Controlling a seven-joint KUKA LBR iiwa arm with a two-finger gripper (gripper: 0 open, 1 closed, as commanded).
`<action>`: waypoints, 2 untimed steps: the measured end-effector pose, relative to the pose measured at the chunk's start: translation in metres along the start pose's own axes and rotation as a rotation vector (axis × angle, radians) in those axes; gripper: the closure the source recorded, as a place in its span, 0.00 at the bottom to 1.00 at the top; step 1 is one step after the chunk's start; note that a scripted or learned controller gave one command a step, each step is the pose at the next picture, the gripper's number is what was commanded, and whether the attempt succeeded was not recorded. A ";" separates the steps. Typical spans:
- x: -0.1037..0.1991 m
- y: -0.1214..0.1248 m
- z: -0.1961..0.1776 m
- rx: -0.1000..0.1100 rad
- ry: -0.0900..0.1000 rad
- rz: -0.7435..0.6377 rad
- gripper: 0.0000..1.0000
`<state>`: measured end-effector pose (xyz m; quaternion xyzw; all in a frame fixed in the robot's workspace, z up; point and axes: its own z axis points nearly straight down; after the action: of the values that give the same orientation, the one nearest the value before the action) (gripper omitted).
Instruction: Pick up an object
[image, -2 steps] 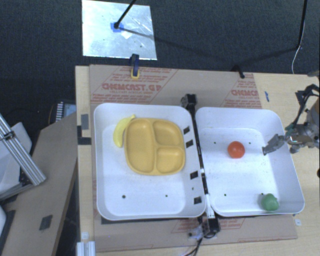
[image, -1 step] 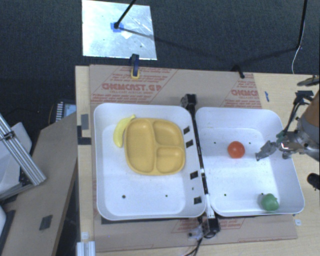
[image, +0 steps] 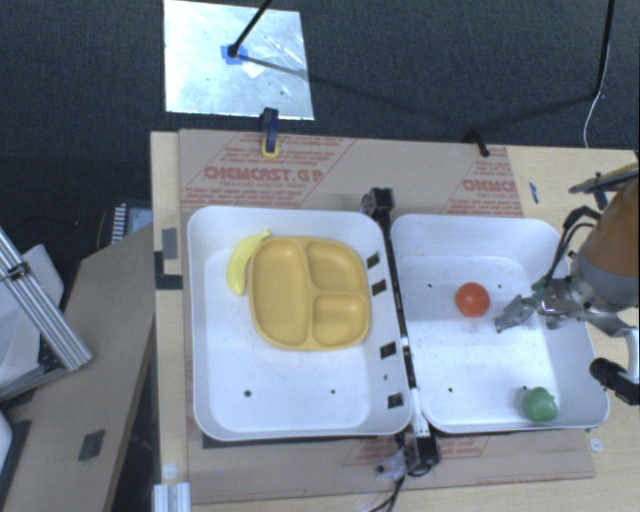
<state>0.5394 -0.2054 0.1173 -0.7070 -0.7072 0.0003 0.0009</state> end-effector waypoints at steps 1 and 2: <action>0.000 0.000 0.035 0.000 0.000 0.000 0.00; 0.000 0.002 0.022 -0.005 -0.003 0.001 1.00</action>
<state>0.5409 -0.2057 0.0952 -0.7072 -0.7071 -0.0005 -0.0018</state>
